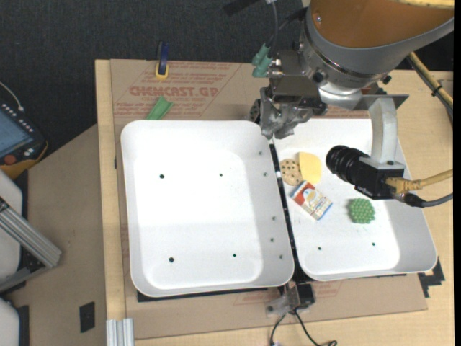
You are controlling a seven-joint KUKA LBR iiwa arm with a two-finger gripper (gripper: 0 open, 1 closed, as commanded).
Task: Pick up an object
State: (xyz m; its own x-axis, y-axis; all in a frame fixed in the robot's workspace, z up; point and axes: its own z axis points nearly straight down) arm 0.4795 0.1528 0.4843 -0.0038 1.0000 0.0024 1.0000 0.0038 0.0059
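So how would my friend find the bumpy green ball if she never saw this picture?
Start at the two white bins and take the right bin, the one under the robot arm. Four small things lie in it: a round cookie, a yellow piece, a little box and the green ball. The ball lies farthest right, apart from the other three, and it alone is green and knobbly.

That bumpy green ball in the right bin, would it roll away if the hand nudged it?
Probably a little. The green ball looks round, so a sideways push would likely set it rolling. Its knobbly surface may slow it down and give some grip. It lies apart from the other items on the flat floor of the right bin, so nothing nearby would stop it.
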